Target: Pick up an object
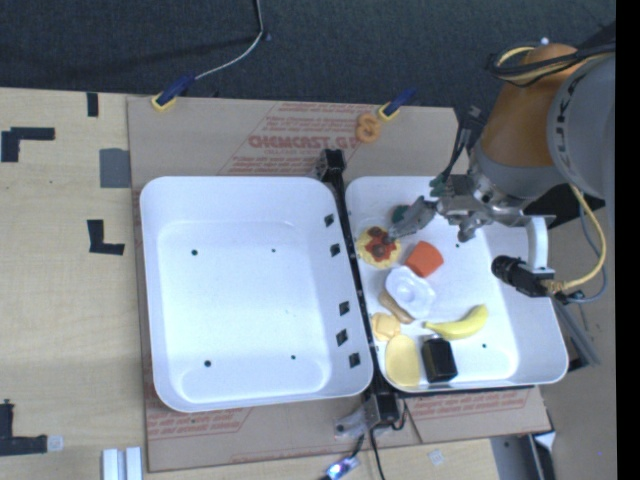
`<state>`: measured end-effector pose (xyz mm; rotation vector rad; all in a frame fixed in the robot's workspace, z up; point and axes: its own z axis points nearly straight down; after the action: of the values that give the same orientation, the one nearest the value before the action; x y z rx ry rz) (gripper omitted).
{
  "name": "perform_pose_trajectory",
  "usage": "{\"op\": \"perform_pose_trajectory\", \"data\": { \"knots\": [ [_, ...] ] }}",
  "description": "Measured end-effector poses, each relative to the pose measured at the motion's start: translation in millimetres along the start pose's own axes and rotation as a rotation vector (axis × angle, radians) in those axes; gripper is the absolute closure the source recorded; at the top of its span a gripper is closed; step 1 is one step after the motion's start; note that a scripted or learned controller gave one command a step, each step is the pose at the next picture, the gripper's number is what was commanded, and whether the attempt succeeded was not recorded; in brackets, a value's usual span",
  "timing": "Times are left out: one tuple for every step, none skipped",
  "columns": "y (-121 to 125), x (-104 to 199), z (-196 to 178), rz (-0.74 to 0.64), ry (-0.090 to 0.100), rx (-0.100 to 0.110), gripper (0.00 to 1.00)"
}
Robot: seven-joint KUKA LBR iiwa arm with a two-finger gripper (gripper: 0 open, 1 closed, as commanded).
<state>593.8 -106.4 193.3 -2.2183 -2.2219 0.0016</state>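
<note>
The right bin (540, 363) holds several small objects. A red and yellow toy (378, 246) lies by the divider, with an orange block (425, 259) beside it. Nearer the front are a white cup-like piece (408, 292), a yellow banana (458, 322), a black box (438, 358) and a pale yellow flat piece (403, 361). My gripper (437, 223) hangs over the back of this bin, just above the orange block. It is open, one finger (408, 216) reaching toward the red and yellow toy, and nothing sits between the fingers.
The left bin (160, 268) stands beside the right one, and a black clip-lined divider (345, 268) runs between them. Both rest on a cardboard sheet (250, 138). The arm's grey and orange body (535, 118) fills the upper right, with a yellow cable (590, 268) looping down.
</note>
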Motion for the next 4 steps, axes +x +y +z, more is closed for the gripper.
{"op": "perform_pose_trajectory", "data": {
  "knots": [
    [-31, -7, 115, 0.002, -0.001, 0.007, 0.0],
    [5, -5, 109, -0.001, -0.001, -0.003, 0.0],
    [-71, -25, 109, 0.005, -0.001, 0.002, 0.0],
    [7, -21, 109, -0.003, -0.002, -0.007, 0.0]
  ]
}}
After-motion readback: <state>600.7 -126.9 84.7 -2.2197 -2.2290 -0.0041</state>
